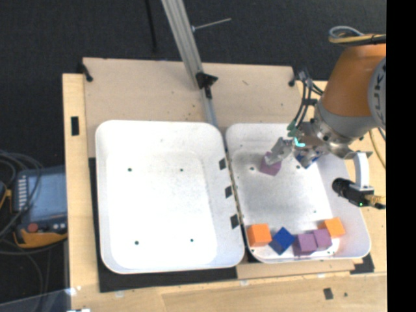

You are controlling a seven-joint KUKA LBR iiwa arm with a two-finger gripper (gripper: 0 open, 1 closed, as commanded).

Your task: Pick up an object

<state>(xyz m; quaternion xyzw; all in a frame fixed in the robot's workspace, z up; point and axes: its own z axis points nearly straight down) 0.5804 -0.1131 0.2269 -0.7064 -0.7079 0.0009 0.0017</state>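
Hand [281, 156] in right bin [296, 203], upper centre-right of frame, apparently pinching purple block [270, 167]; lift unconfirmed. Other blocks [296, 238] along bin's lower edge.

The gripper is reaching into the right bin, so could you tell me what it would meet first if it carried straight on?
Most likely the purple block, which sits right at the tip of the gripper, with the floor of the right bin beneath it. Depth is hard to judge, so contact may exist already.

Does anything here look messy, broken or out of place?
Nothing looks spilled or broken. One purple block sits apart by the end effector, while the other blocks crowd the right bin's near edge.
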